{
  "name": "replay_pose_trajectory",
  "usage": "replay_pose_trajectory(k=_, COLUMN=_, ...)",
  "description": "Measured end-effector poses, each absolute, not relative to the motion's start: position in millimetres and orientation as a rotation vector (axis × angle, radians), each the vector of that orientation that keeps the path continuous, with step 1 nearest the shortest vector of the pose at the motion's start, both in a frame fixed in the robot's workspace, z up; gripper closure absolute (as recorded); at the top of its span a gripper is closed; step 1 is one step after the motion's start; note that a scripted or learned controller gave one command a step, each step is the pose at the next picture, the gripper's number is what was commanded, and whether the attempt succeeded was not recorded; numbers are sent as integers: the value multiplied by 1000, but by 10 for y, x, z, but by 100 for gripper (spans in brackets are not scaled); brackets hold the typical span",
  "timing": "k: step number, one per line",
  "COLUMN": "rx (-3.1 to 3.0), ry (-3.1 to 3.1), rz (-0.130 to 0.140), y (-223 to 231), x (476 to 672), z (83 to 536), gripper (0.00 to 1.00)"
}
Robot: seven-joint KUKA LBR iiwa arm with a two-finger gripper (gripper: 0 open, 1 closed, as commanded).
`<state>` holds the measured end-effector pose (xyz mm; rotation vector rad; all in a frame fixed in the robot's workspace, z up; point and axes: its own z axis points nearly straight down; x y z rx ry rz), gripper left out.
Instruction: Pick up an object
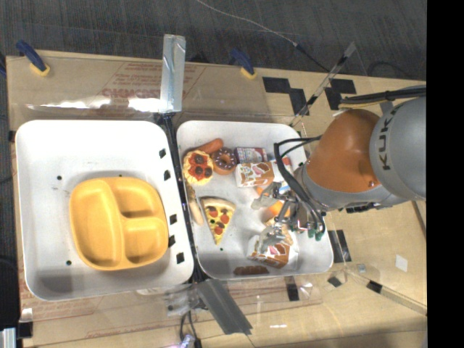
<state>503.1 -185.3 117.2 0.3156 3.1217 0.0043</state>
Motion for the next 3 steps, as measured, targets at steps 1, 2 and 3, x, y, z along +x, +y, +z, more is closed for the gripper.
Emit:
replay_pose_trajectory(k=1, rx=331, ry=3108, rz=2, y=-1985, x=5234, z=1094, gripper=0)
replay_pose_trajectory(k=2, rx=477, ry=3086, rz=-5, y=-1889, x=5280, z=1095, gripper=0)
replay_pose_trajectory(k=3, rx=610, ry=3077, rz=0, y=-1715, x=5281, z=948, gripper=0)
